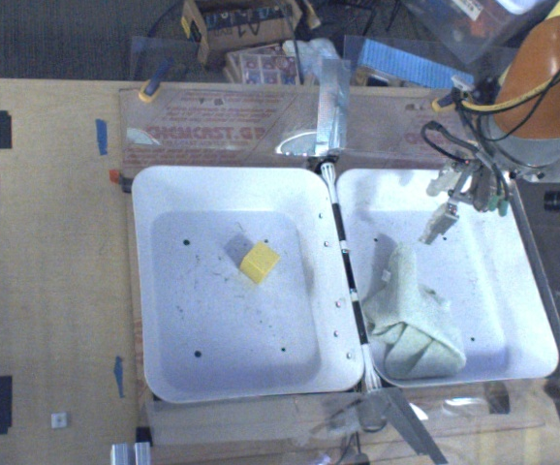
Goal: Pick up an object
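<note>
Your gripper (442,223) hangs over the far side of the right bin (513,356) with nothing in it, how wide I cannot tell, and the crumpled cloth (411,323) lies just below and left, stretched toward the near edge.

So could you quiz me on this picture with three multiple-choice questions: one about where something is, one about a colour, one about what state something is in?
1. Where is the small block?
A. left bin
B. right bin
C. on the wooden bench

2. What colour is it?
A. red
B. yellow
C. black

3. How does the cloth lie?
A. folded flat
B. crumpled in a heap
C. draped over the arm

Answers:
1 A, it sits on the left bin floor.
2 B, it is plainly yellow.
3 B, it is bunched in the right bin, apart from the gripper.
</note>
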Controlling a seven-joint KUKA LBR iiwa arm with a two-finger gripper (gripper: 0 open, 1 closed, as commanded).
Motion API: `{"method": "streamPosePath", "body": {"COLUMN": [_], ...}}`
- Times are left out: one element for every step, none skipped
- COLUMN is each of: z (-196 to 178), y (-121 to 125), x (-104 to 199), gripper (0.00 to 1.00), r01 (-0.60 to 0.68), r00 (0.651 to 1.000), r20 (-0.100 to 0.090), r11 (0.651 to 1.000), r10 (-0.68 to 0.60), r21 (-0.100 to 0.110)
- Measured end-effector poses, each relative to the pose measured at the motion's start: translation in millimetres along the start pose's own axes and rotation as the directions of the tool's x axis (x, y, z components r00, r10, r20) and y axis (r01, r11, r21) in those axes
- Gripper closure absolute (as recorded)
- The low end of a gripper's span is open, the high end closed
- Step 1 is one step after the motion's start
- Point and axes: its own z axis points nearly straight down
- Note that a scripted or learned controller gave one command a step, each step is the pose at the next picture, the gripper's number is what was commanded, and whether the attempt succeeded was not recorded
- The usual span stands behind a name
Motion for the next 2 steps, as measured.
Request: {"method": "streamPosePath", "body": {"z": [92.4,81.2], "y": [-24.3,-24.7], "x": [28.4,26.8], "gripper": [0.0,1.0], "r01": [-0.398,-0.401], "r00": [0.917,0.916], "r20": [0.009,0.014], "r11": [0.917,0.916], "r10": [0.398,0.401], "r21": [-0.006,-0.011]}}
